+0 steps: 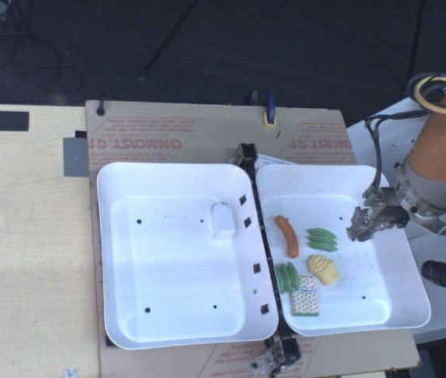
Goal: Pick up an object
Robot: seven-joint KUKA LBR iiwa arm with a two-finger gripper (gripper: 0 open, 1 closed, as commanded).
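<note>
We see the gripper [362, 227] low over the right bin [400, 309], near its right wall, the arm [432, 144] reaching in from the right. We cannot tell how its jaws stand; the tip is dark and blurred, and nothing shows clearly between them.

Objects lie in the right bin's left and middle part. An orange sausage [287, 235] has its long axis running from upper left to lower right. Just beside it to the right, green pea pods [322, 239] lie nearly crosswise. Below them sits a yellow corn piece [324, 269]. A green bean bundle [288, 276] lies along the divider, long axis near vertical. A small patterned box [305, 300] sits below it.

In the left bin [120, 305] we note a white object [222, 220], hard to read against the floor.
</note>
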